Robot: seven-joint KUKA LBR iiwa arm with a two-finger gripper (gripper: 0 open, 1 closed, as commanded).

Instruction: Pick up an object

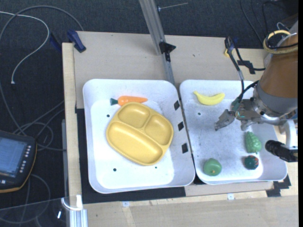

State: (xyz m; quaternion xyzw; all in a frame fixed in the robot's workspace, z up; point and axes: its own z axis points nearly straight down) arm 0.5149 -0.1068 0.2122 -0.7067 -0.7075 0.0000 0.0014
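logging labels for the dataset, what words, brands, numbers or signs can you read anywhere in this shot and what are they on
No text can be read in this view.
Handheld control pendant with a bluish screen, at the left edge: screen content is too blurred to read.
Yellow plastic divided plate, orange toy carrot, yellow toy banana, round green toy fruit: no markings visible.
Two shallow white bins: only small dark specks, no lettering.

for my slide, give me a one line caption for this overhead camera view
End effector over the right bin amid a banana, apple and other toy food; yellow plate and carrot in the left bin.
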